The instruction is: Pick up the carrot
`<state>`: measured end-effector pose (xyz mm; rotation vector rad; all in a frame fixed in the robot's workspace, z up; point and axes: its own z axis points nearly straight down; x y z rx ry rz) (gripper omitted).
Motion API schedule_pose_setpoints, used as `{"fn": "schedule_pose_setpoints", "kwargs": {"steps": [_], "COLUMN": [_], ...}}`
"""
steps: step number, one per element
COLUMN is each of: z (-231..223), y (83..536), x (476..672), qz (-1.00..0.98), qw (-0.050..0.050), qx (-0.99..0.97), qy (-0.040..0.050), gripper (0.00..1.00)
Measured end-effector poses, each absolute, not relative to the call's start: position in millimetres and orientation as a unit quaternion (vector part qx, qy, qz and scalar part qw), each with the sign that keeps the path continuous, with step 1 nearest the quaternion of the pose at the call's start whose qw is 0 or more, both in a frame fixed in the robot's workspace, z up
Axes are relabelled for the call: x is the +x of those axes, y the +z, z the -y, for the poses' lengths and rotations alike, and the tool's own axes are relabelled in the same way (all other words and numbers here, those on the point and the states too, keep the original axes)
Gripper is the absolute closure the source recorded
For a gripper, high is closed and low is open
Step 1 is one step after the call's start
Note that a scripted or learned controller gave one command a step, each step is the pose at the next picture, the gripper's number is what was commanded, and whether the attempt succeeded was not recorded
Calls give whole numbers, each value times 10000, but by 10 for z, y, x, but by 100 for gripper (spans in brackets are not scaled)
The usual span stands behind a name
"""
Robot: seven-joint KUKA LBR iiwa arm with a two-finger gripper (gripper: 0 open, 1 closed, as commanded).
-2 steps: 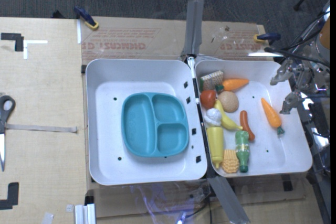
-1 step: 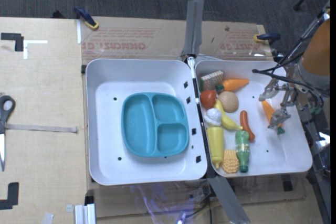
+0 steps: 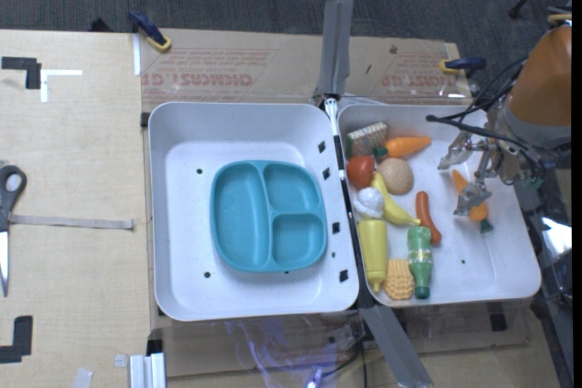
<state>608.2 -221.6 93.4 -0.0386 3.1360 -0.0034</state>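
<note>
From above, my claw (image 3: 472, 180) hangs at the right side of the right-hand shallow white bin (image 3: 509, 273). It sits over the orange toy carrot with a green end (image 3: 479, 214). The carrot's long axis runs from upper left to lower right, with the green end at the lower right. My claw hides its middle, so orange shows on either side. I cannot tell whether my claw is spread, pressed together or pinching the carrot.

Left of the carrot in the same bin, I count one of each:
- a plain orange tapered toy (image 3: 406, 144) near the top, lying almost level with its narrow end to the right
- a brown striped block (image 3: 366, 139)
- a red tomato (image 3: 360, 170)
- a beige potato (image 3: 396, 175)
- a small white lump (image 3: 369, 203)
- a yellow banana (image 3: 397, 213)
- a red-orange sausage (image 3: 427, 216)
- a yellow bottle (image 3: 373, 252)
- a green bottle (image 3: 419, 261)
- a yellow corn cob (image 3: 397, 279)

The left-hand white bin (image 3: 182, 277) holds one teal plastic plate with three compartments (image 3: 268, 215).

On the cardboard-covered desk (image 3: 73, 150), two blue clamps (image 3: 150, 31) sit along the top edge. One pair of scissors (image 3: 7, 204) lies at the far left.
</note>
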Motion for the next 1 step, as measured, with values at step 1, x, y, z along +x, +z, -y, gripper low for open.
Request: {"fn": "schedule_pose_setpoints", "kwargs": {"steps": [1], "z": [2209], "y": [1048], "x": [6105], "qz": [-9999], "qw": [58], "qx": [-139], "qy": [-27], "gripper": [100]}}
